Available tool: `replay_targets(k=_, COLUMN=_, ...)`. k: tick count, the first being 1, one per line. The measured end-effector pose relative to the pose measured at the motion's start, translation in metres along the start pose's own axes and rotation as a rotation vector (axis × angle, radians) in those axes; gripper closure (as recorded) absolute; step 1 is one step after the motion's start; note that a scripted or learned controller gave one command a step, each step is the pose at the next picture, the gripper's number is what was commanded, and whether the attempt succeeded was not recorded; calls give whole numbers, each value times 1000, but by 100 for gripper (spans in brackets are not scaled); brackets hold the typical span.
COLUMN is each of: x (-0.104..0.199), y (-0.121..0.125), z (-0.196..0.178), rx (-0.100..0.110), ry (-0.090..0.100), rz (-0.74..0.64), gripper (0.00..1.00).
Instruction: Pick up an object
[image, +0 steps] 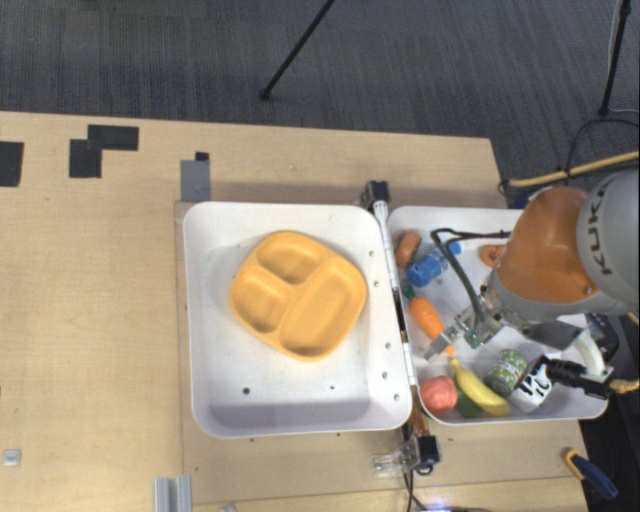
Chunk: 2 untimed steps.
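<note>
right now, one banana (478, 389), one carrot (427, 318)

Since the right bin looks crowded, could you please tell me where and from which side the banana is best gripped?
Grip the banana across its narrow middle, coming straight down from above. It lies flat, curved, with a red apple close beside one end and a green can near the other, so a sideways approach is probably blocked.

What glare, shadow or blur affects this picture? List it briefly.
Camera view: even overhead light, with a soft shadow along the near wall of the left bin; mild sheen on the yellow plate; arm slightly soft at its orange band; small items in the right bin are crowded and hard to resolve; bench lines bow slightly.
</note>
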<state>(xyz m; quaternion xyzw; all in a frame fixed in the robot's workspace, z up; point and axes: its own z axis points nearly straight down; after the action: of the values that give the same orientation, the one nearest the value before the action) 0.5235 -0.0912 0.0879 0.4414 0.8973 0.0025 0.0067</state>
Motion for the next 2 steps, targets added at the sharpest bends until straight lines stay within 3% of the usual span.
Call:
replay_targets(k=1, x=0, y=0, z=0, rx=0, ry=0, rz=0, gripper=0)
replay_targets(k=2, x=21, y=-24, z=-1, rx=-3, ry=-3, rz=175, gripper=0)
